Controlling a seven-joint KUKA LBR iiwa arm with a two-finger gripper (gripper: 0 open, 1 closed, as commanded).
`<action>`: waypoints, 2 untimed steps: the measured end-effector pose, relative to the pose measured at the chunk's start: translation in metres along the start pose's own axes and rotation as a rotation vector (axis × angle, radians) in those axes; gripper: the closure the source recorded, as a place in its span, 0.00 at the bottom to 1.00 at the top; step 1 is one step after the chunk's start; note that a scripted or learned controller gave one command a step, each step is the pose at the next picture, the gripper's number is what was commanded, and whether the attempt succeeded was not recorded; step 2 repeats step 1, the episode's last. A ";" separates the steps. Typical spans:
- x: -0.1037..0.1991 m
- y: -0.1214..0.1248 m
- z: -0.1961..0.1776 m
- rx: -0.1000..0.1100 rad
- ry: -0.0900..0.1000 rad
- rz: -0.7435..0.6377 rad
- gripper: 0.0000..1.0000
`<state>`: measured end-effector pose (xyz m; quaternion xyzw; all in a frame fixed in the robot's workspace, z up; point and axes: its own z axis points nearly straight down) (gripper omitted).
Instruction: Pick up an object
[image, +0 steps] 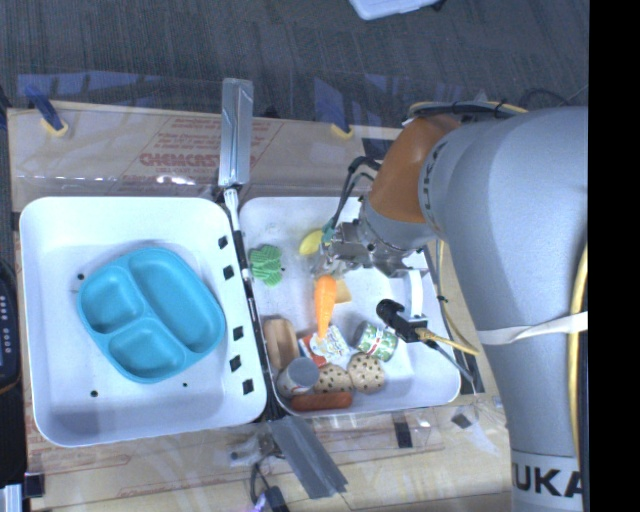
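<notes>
Plywood worktop (120, 150) carries two white bins side by side, and we look down on them at a slant. We see the pincer (335, 258) low over the upper middle of the right bin (290, 215), pointing down into it; we cannot tell whether it is spread or pressed together, nor whether it grips anything. The arm (500, 220) comes in from the right as a broad grey mass, bending at its orange band (405, 175) down to the wrist. A carrot (325, 305) lies just below the pincer, its upper end right at the tip and its length running toward the near wall. A lemon (312, 242) sits just left of the pincer, and a green toy (265, 264) lies farther left by the bin wall. Toward the near edge we find a can (377, 343), two cookies (350, 376), a cup (298, 377) and a sausage (320, 401) crowded together. The left bin (40, 300) holds a blue plate (150, 312).
</notes>
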<state>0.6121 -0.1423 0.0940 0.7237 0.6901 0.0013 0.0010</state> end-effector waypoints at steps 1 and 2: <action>0.068 0.026 -0.103 -0.004 0.001 -0.023 1.00; 0.068 0.026 -0.103 -0.004 0.001 -0.023 1.00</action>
